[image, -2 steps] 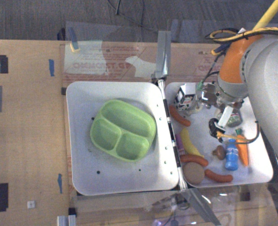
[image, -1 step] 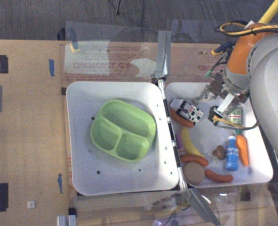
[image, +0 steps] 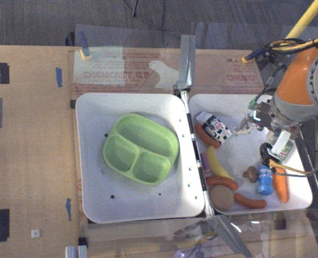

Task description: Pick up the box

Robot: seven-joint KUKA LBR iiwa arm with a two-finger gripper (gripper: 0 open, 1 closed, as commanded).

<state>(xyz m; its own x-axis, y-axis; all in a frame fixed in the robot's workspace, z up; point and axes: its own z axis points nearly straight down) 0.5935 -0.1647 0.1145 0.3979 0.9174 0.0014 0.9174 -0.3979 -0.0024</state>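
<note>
White with black patches, the box (image: 214, 128) lies at the far left of the right bin (image: 298, 198). The gripper (image: 267, 117) hovers right of it; its grip cannot be told.

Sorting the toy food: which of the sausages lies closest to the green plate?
The sausage beside the box, at the right bin's upper left; the other two lie near its bottom edge.
</note>
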